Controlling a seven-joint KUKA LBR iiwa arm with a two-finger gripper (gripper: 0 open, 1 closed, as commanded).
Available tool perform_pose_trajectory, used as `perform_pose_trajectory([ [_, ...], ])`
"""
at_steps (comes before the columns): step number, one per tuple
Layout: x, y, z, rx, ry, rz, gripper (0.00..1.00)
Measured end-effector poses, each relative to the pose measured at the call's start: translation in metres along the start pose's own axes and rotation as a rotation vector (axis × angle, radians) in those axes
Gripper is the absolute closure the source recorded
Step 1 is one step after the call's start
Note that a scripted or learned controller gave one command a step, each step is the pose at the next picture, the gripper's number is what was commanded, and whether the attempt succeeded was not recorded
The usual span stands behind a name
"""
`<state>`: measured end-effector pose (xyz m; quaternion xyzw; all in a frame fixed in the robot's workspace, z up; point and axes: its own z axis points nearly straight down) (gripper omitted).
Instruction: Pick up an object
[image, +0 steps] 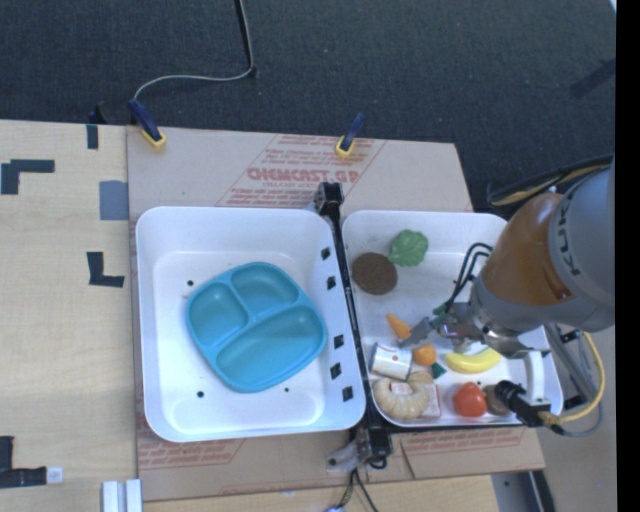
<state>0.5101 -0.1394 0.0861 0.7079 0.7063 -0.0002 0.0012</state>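
While the grey arm (560, 270) with its glossy orange band reaches in from the right, its gripper (443, 325) hangs low over the middle of the right bin (440, 222), among the toy food; how it is set I cannot tell, and nothing shows in its grasp. Two shallow white bins of smooth plastic with rounded corners sit side by side on a sheet of printed brown cardboard (290, 165) laid on the pale wooden tabletop (50, 300).

One thing lies in the left bin (160, 240): a smooth blue plate (257, 325) with three compartments.

In the right bin I count eight pieces: a bumpy green lump (408, 247) near the far wall, a flat dark brown disc (374, 273) just beside it, a small orange wedge (399, 325), a small orange ball (425, 354), a curved yellow banana (472, 360) under the wrist, a white block (391, 360), a pale ring-shaped pastry (404, 398) near the front wall, and a shiny red tomato (470, 399) beside it.

Two yellow clamps (148, 128) grip the cardboard's far edge.
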Motion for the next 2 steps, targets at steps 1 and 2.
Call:
perform_pose_trajectory([
  [1, 0.0, 0.001, -0.01, -0.004, -0.001, -0.001, 1.0],
  [2, 0.049, 0.062, -0.098, 0.001, 0.002, -0.004, 1.0],
])
